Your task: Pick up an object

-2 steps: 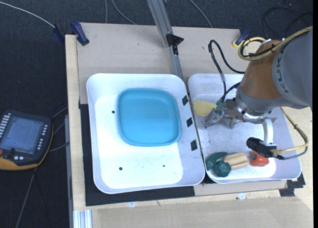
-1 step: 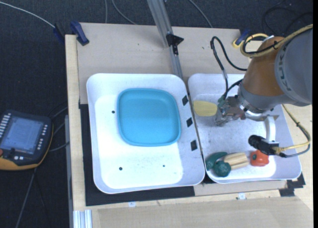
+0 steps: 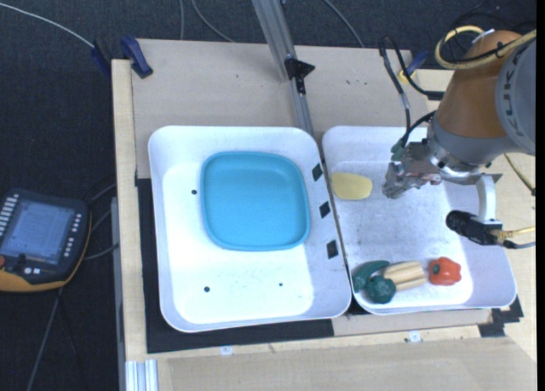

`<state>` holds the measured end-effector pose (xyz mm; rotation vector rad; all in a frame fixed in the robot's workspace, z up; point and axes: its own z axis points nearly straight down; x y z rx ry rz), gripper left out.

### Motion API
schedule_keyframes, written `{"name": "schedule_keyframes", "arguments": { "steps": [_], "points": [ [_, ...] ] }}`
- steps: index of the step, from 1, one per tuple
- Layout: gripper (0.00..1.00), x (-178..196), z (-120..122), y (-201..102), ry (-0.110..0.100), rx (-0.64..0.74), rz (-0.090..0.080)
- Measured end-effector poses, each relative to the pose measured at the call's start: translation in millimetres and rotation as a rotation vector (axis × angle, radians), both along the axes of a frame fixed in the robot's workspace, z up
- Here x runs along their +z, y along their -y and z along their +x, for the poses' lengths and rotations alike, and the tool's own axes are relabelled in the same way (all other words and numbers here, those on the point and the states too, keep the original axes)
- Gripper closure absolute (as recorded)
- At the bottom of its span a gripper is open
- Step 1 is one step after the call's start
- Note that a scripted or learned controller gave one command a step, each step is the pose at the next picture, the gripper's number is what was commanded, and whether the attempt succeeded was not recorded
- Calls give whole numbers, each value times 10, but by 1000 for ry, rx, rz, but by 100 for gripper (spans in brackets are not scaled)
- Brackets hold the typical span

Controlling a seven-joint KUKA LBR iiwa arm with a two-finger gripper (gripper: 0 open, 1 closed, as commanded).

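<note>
Nearest, a red tomato (image 3: 444,271), wooden stick (image 3: 405,274) and green piece (image 3: 373,282) lie untouched; the gripper (image 3: 400,180) hovers beside a yellow piece (image 3: 351,186), nothing lifted, its grasp impossible to judge.

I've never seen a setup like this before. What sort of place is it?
Probably a robotics lab. A robot arm reaches over two white bins holding toy food and a blue plate, with cables on the floor and a handheld control pad nearby.
</note>
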<state>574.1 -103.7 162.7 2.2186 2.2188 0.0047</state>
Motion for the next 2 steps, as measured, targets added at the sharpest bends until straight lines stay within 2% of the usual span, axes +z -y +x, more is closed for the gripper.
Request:
{"name": "schedule_keyframes", "arguments": {
  "steps": [1,2],
  "points": [
    [100,407,9,0,-1,0,0],
    [100,542,-41,-494,-3,4,2]
  ]
}}
